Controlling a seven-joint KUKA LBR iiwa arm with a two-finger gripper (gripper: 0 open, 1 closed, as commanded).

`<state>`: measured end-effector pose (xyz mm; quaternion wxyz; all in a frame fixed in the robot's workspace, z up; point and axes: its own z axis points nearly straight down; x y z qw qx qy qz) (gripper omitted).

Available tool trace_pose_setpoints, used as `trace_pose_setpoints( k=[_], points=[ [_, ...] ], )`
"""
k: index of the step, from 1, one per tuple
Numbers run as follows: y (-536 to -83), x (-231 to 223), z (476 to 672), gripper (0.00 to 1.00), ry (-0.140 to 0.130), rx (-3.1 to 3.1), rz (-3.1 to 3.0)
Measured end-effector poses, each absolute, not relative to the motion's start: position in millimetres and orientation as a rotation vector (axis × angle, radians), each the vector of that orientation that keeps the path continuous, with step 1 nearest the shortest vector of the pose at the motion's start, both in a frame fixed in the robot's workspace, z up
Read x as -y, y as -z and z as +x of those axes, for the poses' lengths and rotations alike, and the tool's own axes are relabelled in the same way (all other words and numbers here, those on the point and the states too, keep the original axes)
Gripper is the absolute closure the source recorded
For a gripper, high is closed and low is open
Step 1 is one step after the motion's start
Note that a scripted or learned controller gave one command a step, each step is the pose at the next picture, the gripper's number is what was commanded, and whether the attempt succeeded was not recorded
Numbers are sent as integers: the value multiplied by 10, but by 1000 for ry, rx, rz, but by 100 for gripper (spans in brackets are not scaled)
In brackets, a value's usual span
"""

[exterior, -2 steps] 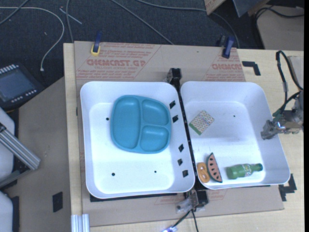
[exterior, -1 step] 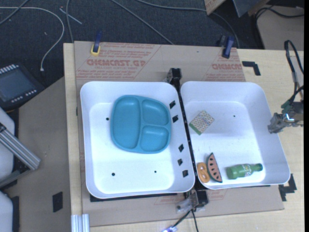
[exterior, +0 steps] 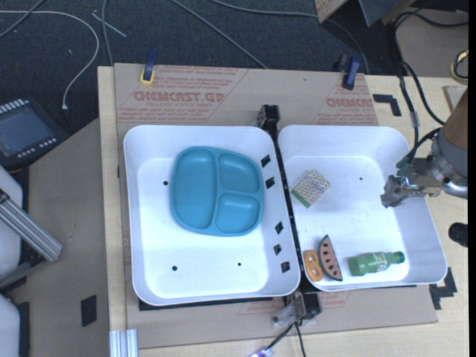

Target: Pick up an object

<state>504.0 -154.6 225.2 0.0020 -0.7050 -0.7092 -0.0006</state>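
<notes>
Green plastic bottle [exterior: 375,262] lying on its side near the right bin's [exterior: 349,151] front edge looks light, rigid, slick and prone to roll, so pinch mid-body across its width; gripper [exterior: 393,193] hovers at the far right wall, opening unreadable.

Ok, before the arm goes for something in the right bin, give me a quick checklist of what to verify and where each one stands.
1. Objects available in the right bin: ok. A green bottle, a watermelon slice toy and a small patterned packet lie there.
2. Pincer free of load: ok, nothing shows between its tips.
3. Pincer opening: cannot tell.
4. Pincer over a target: not ok. It sits near the bin's right wall, apart from all three objects.
5. Bottle clear for a grasp: ok, it lies on its side, apart from the watermelon slice.
6. Left bin untouched: ok, the blue divided plate rests inside it.
</notes>
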Motion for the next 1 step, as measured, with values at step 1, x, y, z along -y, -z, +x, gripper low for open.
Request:
trace_pose_setpoints(
  k=[1],
  points=[
    [-2351,1042,5044,100,4,2227,-2212]
  ],
)
